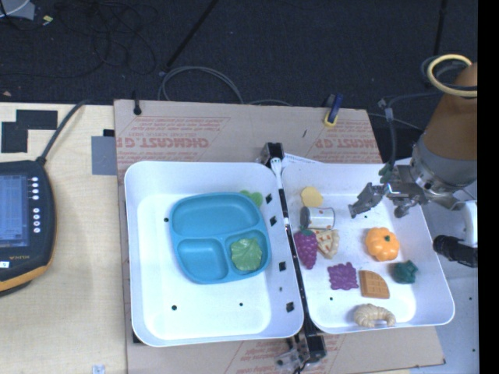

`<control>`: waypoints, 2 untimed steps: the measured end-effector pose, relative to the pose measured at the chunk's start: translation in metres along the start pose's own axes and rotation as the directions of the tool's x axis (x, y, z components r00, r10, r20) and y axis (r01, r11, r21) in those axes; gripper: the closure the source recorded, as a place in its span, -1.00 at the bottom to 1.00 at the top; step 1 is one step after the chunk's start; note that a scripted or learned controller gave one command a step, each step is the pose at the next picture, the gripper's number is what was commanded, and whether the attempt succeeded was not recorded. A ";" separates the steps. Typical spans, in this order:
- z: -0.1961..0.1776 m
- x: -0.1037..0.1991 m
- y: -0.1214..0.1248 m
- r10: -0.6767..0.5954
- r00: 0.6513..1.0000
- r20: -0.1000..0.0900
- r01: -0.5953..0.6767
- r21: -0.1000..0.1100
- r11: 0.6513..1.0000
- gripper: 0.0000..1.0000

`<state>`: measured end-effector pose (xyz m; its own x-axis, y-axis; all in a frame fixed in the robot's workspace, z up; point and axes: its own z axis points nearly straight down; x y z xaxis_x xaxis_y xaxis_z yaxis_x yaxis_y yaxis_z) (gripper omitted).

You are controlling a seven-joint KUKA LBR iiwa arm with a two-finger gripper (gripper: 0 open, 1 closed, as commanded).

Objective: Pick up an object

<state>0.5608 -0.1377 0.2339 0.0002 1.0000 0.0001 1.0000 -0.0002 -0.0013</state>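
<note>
The right bin [437,302] holds several toy foods: a yellow piece [312,197], a silver can [320,217], purple grapes [306,248], a pizza slice [328,242], an orange pumpkin [382,243], a dark green piece [405,271], a purple cluster [342,276], a waffle [374,284] and a croissant [373,315]. My gripper [383,201] hovers over the bin's upper right, just above the pumpkin. It is open with nothing between its fingers.
The left bin [156,302] carries a blue divided tray [210,244] with a green lettuce piece [246,253] in its small compartment. A small green item [251,199] lies at the tray's far edge. A teach pendant [19,216] rests at the far left.
</note>
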 end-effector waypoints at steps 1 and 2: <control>0.150 0.004 -0.008 0.002 1.000 -0.002 -0.002 0.001 1.000 -1.00; 0.142 0.007 -0.069 0.003 1.000 0.002 -0.003 -0.011 1.000 -1.00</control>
<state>0.4917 -0.1303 0.0917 0.0036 1.0000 -0.0021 1.0000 -0.0036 0.0092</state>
